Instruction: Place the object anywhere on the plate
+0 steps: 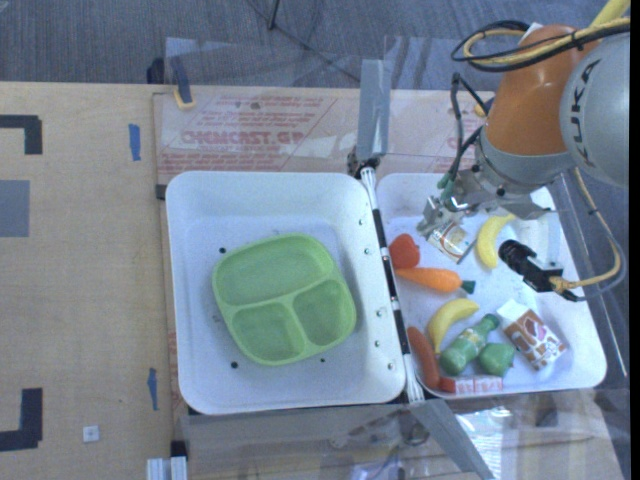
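Observation:
A green plate (285,297) with three compartments lies in the left white bin (200,218), and nothing rests on it. My gripper (443,218) is low over the back left part of the right bin (585,353). It sits right over a small brown and white packet (456,241). I cannot tell whether the packet is gripped or just lies under it. Close by are a red toy vegetable (404,252), an orange carrot (435,279) and a yellow banana (488,240).
The right bin also holds a second banana (451,317), a green toy (471,345), a red sausage (423,356) and a brown box (536,338). A black part on a cable (524,264) hangs beside the gripper. The bins' shared rim (383,268) runs between gripper and plate.

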`<action>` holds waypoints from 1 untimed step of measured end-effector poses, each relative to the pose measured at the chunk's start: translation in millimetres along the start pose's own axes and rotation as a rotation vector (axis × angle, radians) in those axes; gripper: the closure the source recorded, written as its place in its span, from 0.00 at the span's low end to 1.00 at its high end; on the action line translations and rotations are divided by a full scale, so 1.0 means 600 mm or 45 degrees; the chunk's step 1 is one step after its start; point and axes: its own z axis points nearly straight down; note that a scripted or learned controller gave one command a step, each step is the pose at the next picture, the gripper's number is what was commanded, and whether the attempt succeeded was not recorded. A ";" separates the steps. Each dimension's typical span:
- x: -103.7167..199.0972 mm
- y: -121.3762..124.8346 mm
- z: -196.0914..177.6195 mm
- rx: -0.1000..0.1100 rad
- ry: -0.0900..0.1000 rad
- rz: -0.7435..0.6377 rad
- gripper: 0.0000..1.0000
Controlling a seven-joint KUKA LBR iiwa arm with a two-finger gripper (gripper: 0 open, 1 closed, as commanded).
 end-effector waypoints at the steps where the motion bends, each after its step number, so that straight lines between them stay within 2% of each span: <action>1: 0.033 -0.037 -0.113 -0.007 -0.004 -0.178 1.00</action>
